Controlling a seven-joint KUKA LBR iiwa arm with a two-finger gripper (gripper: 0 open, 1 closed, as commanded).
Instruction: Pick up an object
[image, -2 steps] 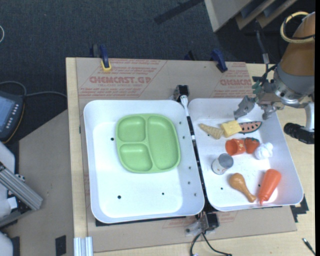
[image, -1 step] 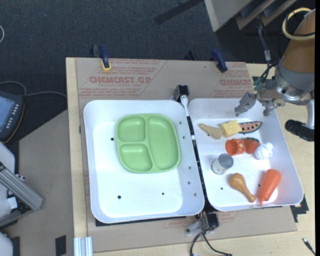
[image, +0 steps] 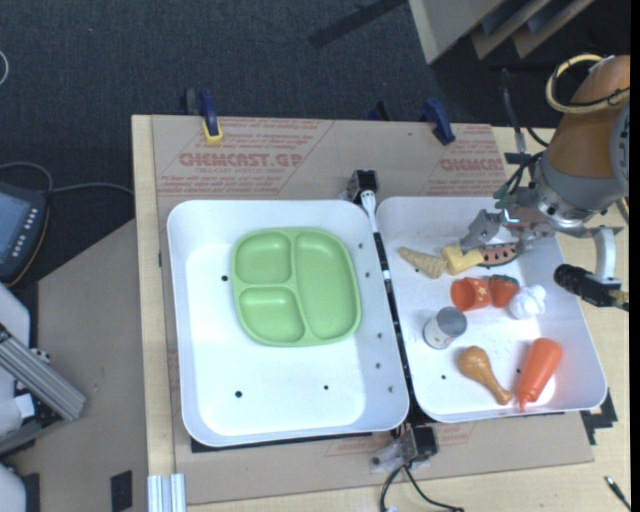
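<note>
Green tray (image: 297, 284) in left bin (image: 200, 390); gripper (image: 487, 230) (grip perhaps unreadable) over toy-filled right bin (image: 585, 375).

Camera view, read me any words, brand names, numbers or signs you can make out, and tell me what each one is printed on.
"CHEMCAST G P": red print on the brown protective sheet of the board behind the left bin; the last letters are uncertain.
A second red print of the same kind on the board behind the right bin, at: too blurred to read.
Smaller red lines under both prints: too small to read.
</note>
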